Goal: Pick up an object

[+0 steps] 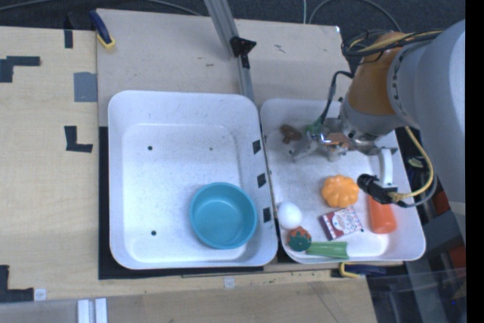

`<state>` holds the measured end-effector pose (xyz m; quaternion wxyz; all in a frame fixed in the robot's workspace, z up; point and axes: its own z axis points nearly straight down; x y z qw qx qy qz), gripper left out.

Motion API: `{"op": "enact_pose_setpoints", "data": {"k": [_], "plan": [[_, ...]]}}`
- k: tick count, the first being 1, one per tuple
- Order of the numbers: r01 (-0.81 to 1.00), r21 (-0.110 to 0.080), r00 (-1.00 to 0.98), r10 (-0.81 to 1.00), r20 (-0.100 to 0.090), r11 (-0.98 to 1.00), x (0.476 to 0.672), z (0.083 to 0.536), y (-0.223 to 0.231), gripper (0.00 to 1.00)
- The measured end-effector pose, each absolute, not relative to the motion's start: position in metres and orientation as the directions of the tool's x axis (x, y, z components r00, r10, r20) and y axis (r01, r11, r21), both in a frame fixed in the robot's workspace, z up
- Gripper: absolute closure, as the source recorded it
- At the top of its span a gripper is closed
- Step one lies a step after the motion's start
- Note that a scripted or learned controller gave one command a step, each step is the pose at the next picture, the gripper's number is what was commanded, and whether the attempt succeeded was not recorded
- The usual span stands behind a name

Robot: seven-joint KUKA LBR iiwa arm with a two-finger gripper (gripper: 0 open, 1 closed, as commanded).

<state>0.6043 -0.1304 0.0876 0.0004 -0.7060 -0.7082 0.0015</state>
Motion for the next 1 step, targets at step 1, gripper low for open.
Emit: {"op": "enact_pose_setpoints", "data": {"k": [1], "plan": [[1.000,-0.003,-0.004,1.000,0.000,0.004,0.6043,0.0983,-0.1297,1.00]]}}
